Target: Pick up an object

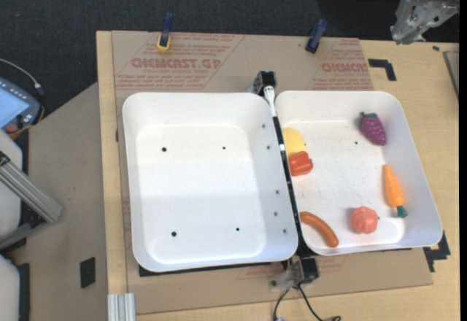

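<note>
The sausage and tomato are lying nearest in the right bin, well clear of the gripper hanging at the top right, its opening unreadable; descending squarely over 1 isolated item is looking wisest

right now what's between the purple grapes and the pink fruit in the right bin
In the camera view, the carrot lies roughly between the grapes and the pink fruit, toward the bin's right wall.

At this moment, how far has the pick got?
Nothing looks done: grapes, carrot, sausage, tomato, pepper and yellow piece all lie in the right bin. The pincer sits beyond its far corner. Approach, grasp and lift remain.
</note>
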You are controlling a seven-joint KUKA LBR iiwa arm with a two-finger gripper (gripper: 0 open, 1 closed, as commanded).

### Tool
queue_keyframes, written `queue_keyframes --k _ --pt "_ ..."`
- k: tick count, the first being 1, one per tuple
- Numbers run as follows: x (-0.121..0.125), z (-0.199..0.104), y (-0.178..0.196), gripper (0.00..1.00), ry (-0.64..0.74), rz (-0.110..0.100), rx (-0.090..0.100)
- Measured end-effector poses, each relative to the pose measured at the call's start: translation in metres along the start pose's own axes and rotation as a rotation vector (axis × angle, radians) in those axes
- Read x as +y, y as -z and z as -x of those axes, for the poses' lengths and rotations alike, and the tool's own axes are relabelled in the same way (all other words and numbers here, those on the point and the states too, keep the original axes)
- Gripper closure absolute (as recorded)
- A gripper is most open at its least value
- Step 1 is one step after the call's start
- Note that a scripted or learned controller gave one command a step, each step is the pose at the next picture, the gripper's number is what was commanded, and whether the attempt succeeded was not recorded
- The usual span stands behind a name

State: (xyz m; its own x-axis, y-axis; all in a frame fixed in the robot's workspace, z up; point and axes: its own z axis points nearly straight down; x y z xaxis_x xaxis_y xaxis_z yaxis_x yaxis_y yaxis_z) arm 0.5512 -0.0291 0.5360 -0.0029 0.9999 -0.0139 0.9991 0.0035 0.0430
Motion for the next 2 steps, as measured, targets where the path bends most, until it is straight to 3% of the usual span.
queue_keyframes --k 2 --pt "0.002 0.000 0.021 1.00 0.001 0.010 -0.003"
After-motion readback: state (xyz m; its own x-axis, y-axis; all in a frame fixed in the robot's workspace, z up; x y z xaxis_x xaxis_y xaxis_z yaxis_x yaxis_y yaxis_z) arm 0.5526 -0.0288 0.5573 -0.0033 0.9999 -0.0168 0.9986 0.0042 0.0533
